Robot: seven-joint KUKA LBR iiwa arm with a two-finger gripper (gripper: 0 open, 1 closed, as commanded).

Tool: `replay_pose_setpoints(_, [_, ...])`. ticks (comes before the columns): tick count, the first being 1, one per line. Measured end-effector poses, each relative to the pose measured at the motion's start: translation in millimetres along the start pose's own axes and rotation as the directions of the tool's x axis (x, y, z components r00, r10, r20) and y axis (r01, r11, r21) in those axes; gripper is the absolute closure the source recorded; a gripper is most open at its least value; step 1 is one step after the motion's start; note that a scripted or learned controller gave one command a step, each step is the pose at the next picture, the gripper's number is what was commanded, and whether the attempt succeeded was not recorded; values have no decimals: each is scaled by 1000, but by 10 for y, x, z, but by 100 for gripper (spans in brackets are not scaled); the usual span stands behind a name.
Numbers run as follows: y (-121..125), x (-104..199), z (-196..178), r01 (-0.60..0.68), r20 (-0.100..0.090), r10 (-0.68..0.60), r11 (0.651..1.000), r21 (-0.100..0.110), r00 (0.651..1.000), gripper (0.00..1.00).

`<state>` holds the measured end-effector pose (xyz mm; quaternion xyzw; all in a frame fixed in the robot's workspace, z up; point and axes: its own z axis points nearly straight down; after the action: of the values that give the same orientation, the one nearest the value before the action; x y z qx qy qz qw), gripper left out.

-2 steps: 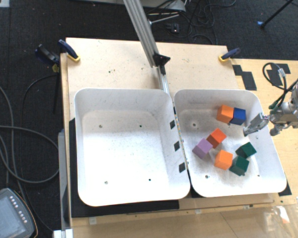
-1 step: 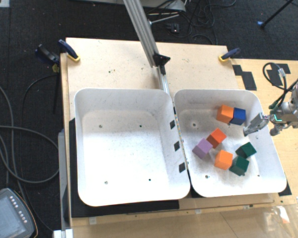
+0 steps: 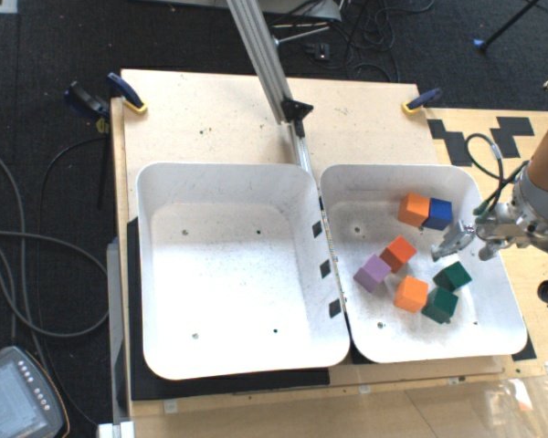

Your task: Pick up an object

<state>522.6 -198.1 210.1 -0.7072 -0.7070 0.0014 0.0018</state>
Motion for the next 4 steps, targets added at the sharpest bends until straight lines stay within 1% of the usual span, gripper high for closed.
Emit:
replay_pose_setpoints(1, [5, 28, 436, 0, 0, 0, 1000, 0, 1000, 0])
replay_pose_setpoints(2, [78, 63, 841, -1, 7, 1, 1000, -18, 1000, 0])
replay_pose_setpoints(3, [84, 64, 753, 1, 8, -1, 1000, -20, 1000, 100])
replay_pose_setpoints(4, [40, 76, 137, 3, 3, -3, 1000, -11, 1000, 100])
